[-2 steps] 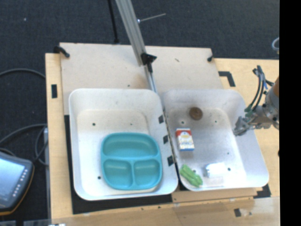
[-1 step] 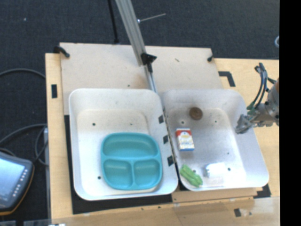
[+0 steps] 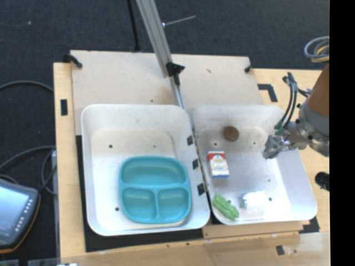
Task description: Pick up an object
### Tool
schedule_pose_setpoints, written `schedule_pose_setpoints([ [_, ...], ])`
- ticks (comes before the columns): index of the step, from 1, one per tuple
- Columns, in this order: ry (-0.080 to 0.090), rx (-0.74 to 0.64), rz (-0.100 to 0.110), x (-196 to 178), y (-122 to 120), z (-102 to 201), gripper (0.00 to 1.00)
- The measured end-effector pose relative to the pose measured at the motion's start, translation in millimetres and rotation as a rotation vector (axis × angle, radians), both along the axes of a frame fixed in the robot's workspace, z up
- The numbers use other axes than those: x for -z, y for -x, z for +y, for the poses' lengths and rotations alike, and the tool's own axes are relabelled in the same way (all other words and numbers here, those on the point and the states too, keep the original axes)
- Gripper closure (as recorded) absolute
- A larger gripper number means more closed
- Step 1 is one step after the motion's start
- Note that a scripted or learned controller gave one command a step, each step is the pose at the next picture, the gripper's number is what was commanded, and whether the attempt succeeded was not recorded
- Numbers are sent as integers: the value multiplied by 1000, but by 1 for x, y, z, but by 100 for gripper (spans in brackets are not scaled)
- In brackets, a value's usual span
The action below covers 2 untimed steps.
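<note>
— Nearest to us, what lies at the near edge of the right bin (image 3: pixel 288 204)?

— Two things: a green object (image 3: pixel 225 206) at the near left corner, and just to its right a small white object (image 3: pixel 253 199), hard to make out against the white floor.

— Any of them in the claw?

— No. Every object rests on the bin floor. Farther in from the green one lies a small carton (image 3: pixel 218 164), red at its far end, white in the middle, blue at its near end. Its printing is too small to read. Beyond it, toward the far wall, sits a round brown object (image 3: pixel 231 132), well apart from the carton.

— And the claw itself?

— The claw (image 3: pixel 272 148) hangs over the right side of that bin, to the right of the carton and the brown piece, touching neither. Nothing is seen between its fingers; whether they are spread or closed I cannot tell. The grey arm (image 3: pixel 310 126) comes in from the right, with an orange part above it.

— The other bin?

— The left bin (image 3: pixel 100 126) holds a teal divided tray (image 3: pixel 155 189), three compartments, in its near right part. Both bins sit on a pale wooden table (image 3: pixel 138 76). A metal pole (image 3: pixel 158 35) slants up from between the bins.
</note>
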<state>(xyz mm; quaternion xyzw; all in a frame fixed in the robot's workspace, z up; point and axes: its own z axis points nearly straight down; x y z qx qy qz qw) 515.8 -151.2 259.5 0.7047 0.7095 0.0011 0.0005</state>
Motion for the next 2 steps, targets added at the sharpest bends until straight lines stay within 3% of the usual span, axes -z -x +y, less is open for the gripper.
schedule_pose_setpoints([
  [2, 2, -6, -4, -21, -1, -4, 100],
])
